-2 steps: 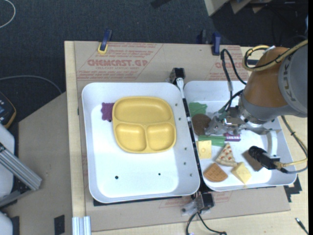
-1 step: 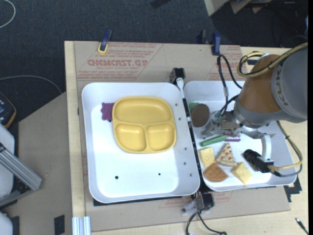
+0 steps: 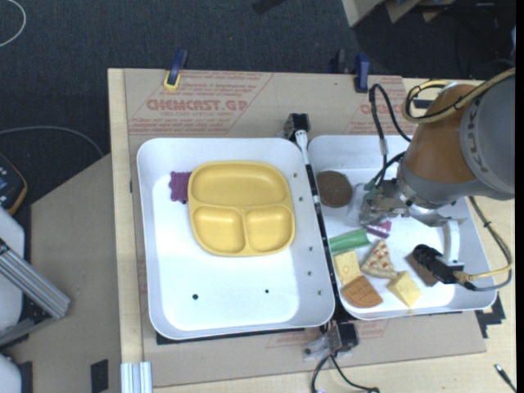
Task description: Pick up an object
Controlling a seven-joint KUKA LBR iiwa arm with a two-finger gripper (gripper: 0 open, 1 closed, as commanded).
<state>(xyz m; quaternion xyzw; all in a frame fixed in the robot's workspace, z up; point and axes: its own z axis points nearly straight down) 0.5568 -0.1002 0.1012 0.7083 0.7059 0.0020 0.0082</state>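
Where the grey arm bends down from the right of the view, its gripper (image 3: 375,209) is seen low over the right bin (image 3: 348,150), about in the middle part of it. Whether the gripper is spread or pressed together cannot be told, because its tip is partly covered by its own body and the picture is not sharp there. A small purple piece (image 3: 378,229) is found just below the gripper in the view, very near to its tip. Whether it is touched cannot be decided, and it is not seen to be pinched. A brown round piece (image 3: 334,188) is placed to the left of the gripper and a little higher in the view, near but apart from it. A green stick (image 3: 349,241) is laid below and to the left of the gripper, slanted. Further below the gripper a yellow block (image 3: 348,266), a pizza slice (image 3: 378,260), a brown biscuit (image 3: 362,293) and a pale cheese wedge (image 3: 404,289) are gathered close together; the yellow block and the pizza slice are side by side. Well to the left of the gripper, in the left bin (image 3: 221,301), a yellow divided plate (image 3: 241,207) is set, and a purple lump (image 3: 178,185) is seen against the plate's left edge.
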